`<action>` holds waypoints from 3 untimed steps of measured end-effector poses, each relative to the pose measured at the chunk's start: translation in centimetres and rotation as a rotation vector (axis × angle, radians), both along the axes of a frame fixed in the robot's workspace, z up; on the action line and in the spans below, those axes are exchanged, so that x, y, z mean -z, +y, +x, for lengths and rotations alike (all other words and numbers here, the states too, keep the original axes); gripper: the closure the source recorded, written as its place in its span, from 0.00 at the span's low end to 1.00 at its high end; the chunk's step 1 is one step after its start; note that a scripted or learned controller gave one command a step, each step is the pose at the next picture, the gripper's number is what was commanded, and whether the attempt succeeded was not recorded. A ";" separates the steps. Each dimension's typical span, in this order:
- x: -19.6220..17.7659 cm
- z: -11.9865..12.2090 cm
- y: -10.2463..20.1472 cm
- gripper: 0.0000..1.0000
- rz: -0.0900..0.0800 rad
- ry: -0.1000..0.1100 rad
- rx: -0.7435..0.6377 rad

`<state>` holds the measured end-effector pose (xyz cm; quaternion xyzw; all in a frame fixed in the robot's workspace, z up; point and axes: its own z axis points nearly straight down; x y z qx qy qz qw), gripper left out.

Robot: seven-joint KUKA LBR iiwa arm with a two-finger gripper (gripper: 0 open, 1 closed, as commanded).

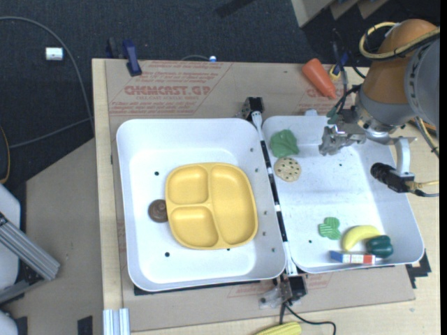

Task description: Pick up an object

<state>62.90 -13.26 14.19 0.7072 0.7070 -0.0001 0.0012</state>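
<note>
Fingers [330,144] are hanging over the right bin [391,218]; we cannot tell their spread. We are seeing a cookie [287,168] lying nearby.

Below me, two bins [140,187] of smooth white plastic sit on my brown cardboard-covered desk [174,89]. The yellow divided plate [209,204] looks like matt plastic; the banana [357,236] shines glossier.

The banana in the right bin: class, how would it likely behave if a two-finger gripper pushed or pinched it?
The banana is curved and rounded, so it would probably pivot or rock when pushed. Its skin looks smooth and glossy, so the fingers might slip off. It lies against a dark green object and near a marker, which a push would likely nudge.
</note>
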 end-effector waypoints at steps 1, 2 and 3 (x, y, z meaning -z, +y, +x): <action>1.1 -2.5 4.1 1.00 0.003 0.003 -0.001; 0.1 -2.5 4.1 1.00 0.003 0.001 -0.002; 4.1 -5.1 3.6 1.00 0.003 0.004 0.000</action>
